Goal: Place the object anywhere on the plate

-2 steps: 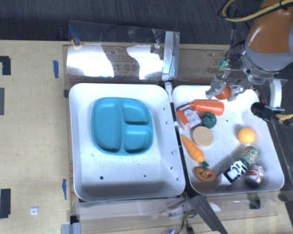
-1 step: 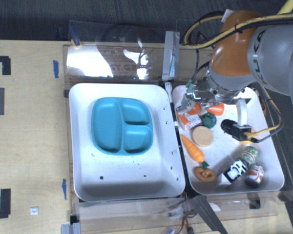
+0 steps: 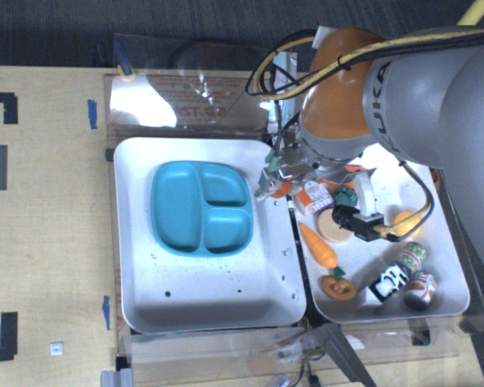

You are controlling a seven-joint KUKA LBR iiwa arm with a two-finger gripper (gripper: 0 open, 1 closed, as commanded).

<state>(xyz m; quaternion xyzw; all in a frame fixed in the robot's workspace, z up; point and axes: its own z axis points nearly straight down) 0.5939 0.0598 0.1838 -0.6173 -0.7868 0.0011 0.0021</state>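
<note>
The grey arm (image 3: 436, 95) reaches in from the right, its orange-banded wrist (image 3: 339, 87) bent downward.

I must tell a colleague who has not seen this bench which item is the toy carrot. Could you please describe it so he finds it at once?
Look at the right white bin, the one crowded with small items under the grey arm. Along its left wall lies the carrot, slanting down toward the bin's front. It is the long, tapering, plain orange piece, just left of a round beige disc.
</note>
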